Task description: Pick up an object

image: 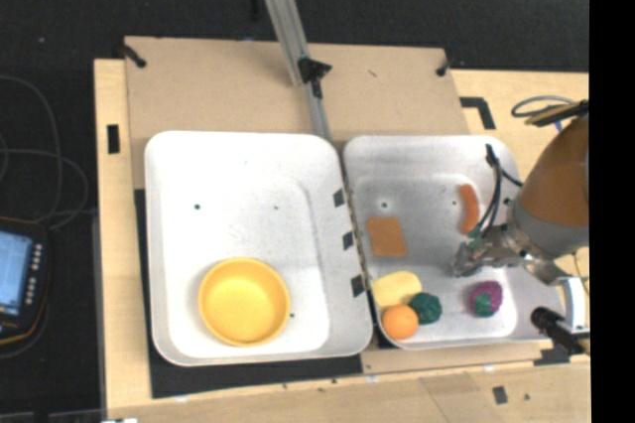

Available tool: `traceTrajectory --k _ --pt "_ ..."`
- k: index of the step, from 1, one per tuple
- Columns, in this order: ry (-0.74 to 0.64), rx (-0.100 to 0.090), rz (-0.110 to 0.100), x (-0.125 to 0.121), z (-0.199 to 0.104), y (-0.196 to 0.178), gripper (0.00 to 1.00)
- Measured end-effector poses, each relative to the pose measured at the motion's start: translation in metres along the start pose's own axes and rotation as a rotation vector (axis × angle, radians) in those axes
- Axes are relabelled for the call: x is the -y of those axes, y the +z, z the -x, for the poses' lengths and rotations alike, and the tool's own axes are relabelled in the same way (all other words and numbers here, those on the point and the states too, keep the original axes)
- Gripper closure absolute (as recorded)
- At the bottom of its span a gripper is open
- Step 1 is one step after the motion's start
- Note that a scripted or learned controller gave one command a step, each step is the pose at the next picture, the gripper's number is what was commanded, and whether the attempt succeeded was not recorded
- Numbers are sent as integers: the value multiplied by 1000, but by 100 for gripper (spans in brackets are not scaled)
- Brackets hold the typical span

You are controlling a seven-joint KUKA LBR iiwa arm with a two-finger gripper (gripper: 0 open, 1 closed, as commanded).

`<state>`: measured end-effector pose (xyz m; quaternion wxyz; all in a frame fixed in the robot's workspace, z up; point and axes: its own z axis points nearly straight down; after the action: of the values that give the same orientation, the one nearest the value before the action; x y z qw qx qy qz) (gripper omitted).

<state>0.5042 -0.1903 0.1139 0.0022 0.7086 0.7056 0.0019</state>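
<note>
1. We saw the grey arm with the orange band [556,188] reaching in from the right over the right shallow white bin [417,158].
2. The two-finger gripper [476,257] sat low in that bin, right of centre, near the right wall.
3. We could not tell how the jaws stood; the tip was small, dark and blurred. Nothing was visibly held between them.
4. A small orange oblong piece [468,207] lay just above the gripper, near the cable running down the wrist. Whether they touched, we could not tell.
5. A purple, knobbly rounded object [485,298] lay just below and right of the gripper, apart from it.
6. A flat tan square piece [386,235] lay left of the gripper, towards the bin's centre-left.
7. In the lower left corner of the right bin we saw a pale yellow block [395,288], an orange ball [400,322] below it, and a dark green lumpy object [427,308] just right of the ball. The three sat close together; the ball and the green object looked to be touching.
8. The left shallow white bin [238,173] held a round yellow bowl [244,301], upright, near its lower edge.
9. A slanted grey metal rail [283,9] ran from the top of the view down to the gap between the bins.
</note>
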Motion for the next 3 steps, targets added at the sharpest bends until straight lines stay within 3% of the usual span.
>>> traceTrajectory --k 3 --pt "-8 2 2 -11 11 -161 100"
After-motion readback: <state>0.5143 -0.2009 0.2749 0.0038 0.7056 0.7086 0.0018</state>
